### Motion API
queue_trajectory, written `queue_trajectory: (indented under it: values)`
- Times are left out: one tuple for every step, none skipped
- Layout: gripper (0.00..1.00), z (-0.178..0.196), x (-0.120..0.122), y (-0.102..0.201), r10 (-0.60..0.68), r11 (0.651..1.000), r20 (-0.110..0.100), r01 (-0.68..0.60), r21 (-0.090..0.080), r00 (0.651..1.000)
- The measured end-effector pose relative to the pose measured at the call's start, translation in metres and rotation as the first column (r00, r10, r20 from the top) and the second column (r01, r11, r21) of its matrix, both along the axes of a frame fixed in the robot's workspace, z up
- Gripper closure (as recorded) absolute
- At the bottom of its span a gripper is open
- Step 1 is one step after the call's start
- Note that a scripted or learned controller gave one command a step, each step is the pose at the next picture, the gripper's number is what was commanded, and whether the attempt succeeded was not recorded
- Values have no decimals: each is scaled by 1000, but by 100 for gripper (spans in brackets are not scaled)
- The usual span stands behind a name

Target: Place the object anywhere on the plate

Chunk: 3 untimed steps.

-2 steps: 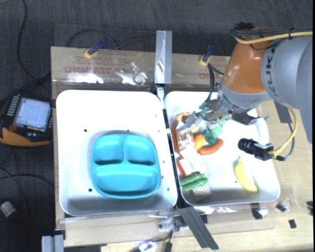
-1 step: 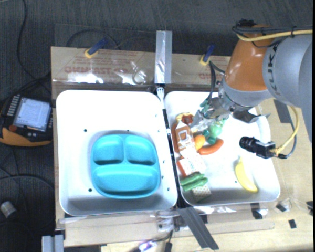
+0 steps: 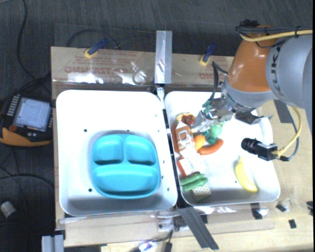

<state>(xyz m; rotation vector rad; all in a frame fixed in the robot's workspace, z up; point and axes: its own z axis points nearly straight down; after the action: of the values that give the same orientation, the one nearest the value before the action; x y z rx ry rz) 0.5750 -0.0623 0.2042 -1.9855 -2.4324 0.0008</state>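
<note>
A light blue plate point(image 3: 126, 164) with three compartments lies in the left bin point(image 3: 73, 119). In the right bin point(image 3: 268, 188) a cluster of toy food sits along the left wall: an orange carrot point(image 3: 210, 147), a red-and-white carton point(image 3: 182, 136), a green pod point(image 3: 193, 180) and a yellow banana point(image 3: 244, 176) further right. My gripper point(image 3: 209, 121) hangs over the upper middle of the right bin, just above the carrot and a green piece point(image 3: 214, 132). Nothing shows clearly between its tips.
A silver divider bar point(image 3: 163, 56) stands at the back between the bins. A handheld device point(image 3: 27, 118) lies off the bench at the left. Blue and yellow clamps point(image 3: 96, 48) hold the back edge.
</note>
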Motion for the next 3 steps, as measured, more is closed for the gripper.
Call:
queue_trajectory:
  values:
    - [100, -22, 30, 66, -296, 955, -2, 296, -3, 955]
    - [100, -21, -9, 135, 152, 988, -2, -152, 0, 988]
    - [100, 93, -35, 70, -89, 996, 1, 89, -5, 996]
